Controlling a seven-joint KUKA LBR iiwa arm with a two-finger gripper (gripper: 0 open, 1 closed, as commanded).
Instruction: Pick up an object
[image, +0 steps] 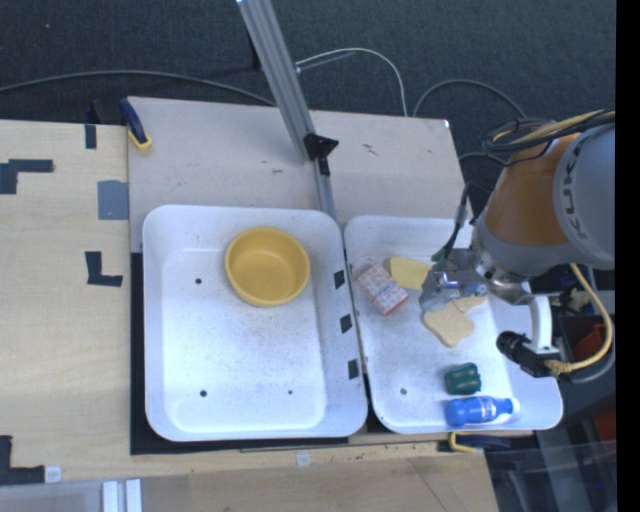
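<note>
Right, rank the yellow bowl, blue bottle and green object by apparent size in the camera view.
1. yellow bowl, clearly largest
2. blue bottle
3. green object, smallest, though not far below the bottle

Crowded right bin, open left bin

The left bin (175, 330) has one obstacle, a yellow bowl (267, 265) near its back edge; the floor in front of and beside it is bare. The right bin (400, 395) is tighter: a patterned box (382, 287) and a yellow piece (407, 271) sit near the divider, a tan slice (449, 324) lies mid-bin just under the gripper (447, 288), and a green object (462, 378) and blue bottle (477, 409) block the front right corner. Open floor remains at the front left of this bin. A slanted metal pole (285, 85) crosses above the back of the bench.
</note>
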